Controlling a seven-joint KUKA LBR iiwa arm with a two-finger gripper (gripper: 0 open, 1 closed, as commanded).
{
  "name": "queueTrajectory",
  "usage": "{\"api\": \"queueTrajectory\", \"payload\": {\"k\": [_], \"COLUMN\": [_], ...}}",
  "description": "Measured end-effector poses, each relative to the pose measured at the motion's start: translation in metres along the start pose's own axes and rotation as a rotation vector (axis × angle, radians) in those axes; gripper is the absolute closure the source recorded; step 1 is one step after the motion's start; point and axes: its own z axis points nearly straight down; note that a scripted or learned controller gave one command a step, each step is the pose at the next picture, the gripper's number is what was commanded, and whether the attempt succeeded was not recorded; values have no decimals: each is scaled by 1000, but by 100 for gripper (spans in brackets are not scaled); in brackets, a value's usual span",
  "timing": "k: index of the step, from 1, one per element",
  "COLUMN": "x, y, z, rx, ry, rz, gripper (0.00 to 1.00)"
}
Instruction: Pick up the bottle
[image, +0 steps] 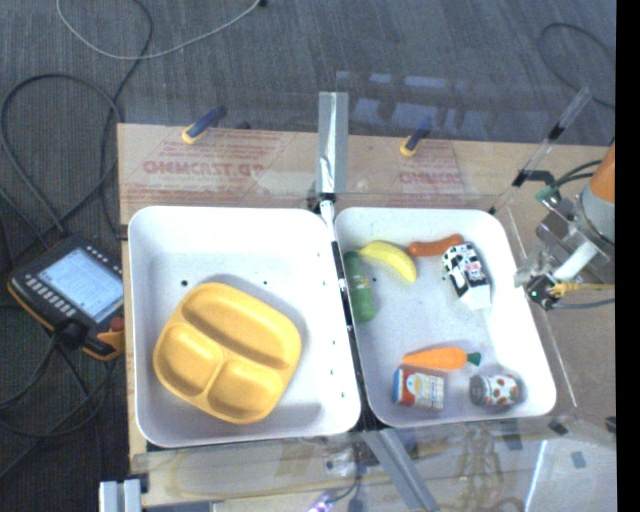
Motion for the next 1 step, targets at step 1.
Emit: {"api": "queueTrajectory", "payload": {"k": [1], "x": [-51], "y": [-38], "z": [-33], "rx": [1], "ry": [1], "rz": [-17], "gripper": [100]}}
